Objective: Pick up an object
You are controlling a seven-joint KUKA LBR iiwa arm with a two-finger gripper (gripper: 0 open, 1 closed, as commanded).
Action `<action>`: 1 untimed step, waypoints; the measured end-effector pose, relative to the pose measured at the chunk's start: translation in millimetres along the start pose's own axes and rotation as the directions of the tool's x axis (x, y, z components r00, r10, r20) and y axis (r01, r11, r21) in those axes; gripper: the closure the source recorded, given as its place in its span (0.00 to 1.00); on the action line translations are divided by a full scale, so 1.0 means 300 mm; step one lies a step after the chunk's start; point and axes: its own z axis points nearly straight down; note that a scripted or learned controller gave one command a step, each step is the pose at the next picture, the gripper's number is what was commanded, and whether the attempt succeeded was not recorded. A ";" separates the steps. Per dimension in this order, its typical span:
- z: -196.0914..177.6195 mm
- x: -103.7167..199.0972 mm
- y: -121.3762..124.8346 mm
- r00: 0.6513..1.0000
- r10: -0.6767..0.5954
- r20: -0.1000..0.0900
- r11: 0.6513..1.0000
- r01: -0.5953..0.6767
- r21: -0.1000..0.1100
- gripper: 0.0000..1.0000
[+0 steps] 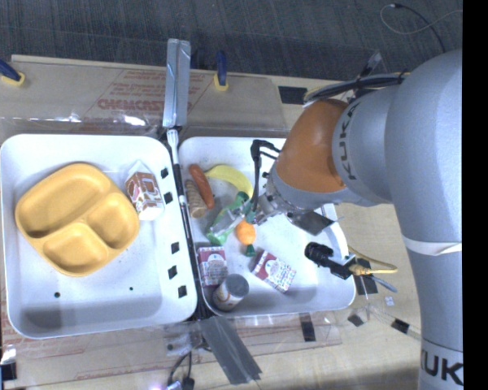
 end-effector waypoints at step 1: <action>0.000 0.004 -0.016 1.000 0.014 -0.001 1.000 -0.014 0.001 0.00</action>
